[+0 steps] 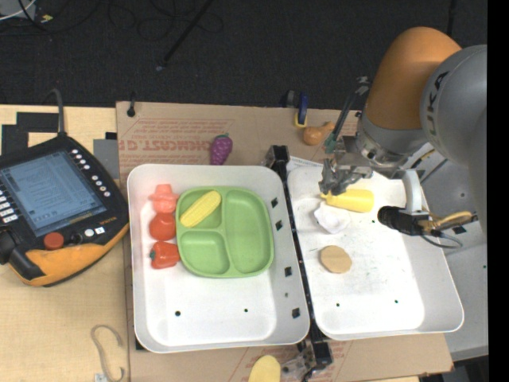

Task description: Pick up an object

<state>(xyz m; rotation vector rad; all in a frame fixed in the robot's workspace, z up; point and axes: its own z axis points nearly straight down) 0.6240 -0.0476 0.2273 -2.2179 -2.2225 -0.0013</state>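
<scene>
The hand [334, 183] hangs over the right bin [413, 309] near its 11 o'clock corner, at the 10 o'clock end of a yellow block [355, 201]. I cannot tell whether it is wide or narrow. A white wad [330, 218] lies at the block's 7 o'clock, with a tan disc [336, 259] further toward 6. The left bin [207, 317] holds a green plate [238, 245].

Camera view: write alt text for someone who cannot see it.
The grey-and-orange arm's gripper is over the right bin, close to a yellow block, with a white crumpled piece and a tan disc nearer the camera. The left bin holds a green divided plate with a yellow corn cob in it and red and pink toys beside it.
</scene>
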